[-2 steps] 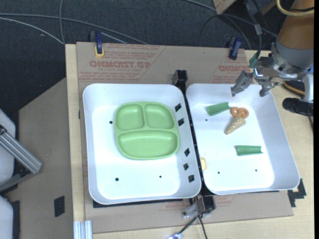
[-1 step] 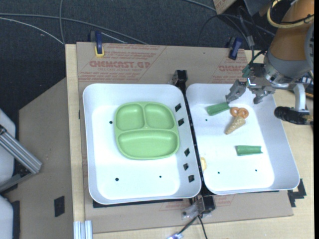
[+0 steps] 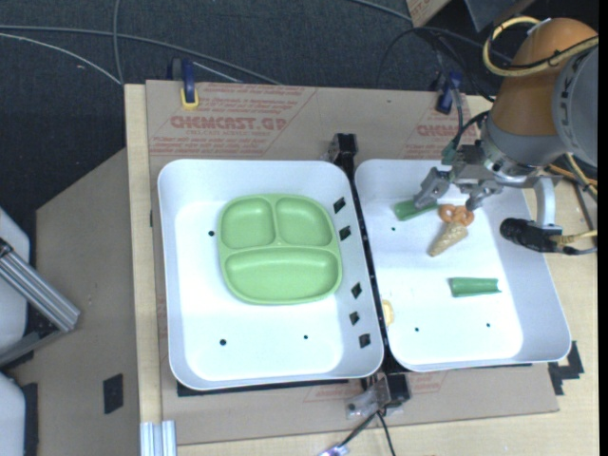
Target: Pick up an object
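gripper [image 3: 457, 190]: low over the far part of the right bin [image 3: 532, 335], fingers spread, nothing seen between them
step: approach, judged; no grasp made yet
target, likely: tan cone-shaped piece with an orange top [image 3: 450, 233], lying tilted just below the fingertips, apart from them
look: small, tapered, pale body, knobbly orange end
nearby: green piece [image 3: 411, 211] just left of the fingers; green block [image 3: 474, 287] nearer the front
next move: centre over the cone, descend, close across its narrow body
left bin [image 3: 190, 331]: green divided plate [image 3: 279, 250]
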Action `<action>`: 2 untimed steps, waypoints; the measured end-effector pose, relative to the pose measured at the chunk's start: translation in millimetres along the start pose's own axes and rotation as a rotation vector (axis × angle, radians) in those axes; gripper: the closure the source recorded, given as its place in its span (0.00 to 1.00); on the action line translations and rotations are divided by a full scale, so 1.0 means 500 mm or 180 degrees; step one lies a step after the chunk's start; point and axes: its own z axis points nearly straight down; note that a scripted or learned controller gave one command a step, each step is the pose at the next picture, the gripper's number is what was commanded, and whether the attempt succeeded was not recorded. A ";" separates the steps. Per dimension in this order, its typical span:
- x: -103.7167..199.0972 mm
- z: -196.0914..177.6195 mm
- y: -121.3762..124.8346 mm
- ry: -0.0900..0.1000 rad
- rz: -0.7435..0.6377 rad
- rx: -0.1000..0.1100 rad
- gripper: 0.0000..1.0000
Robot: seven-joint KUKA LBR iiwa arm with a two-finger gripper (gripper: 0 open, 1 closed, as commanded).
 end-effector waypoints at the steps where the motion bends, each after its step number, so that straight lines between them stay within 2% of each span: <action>1: 0.001 0.108 -0.021 0.0001 0.0004 0.0002 0.00; 2: 0.000 0.078 -0.018 -0.0003 0.0005 -0.0022 1.00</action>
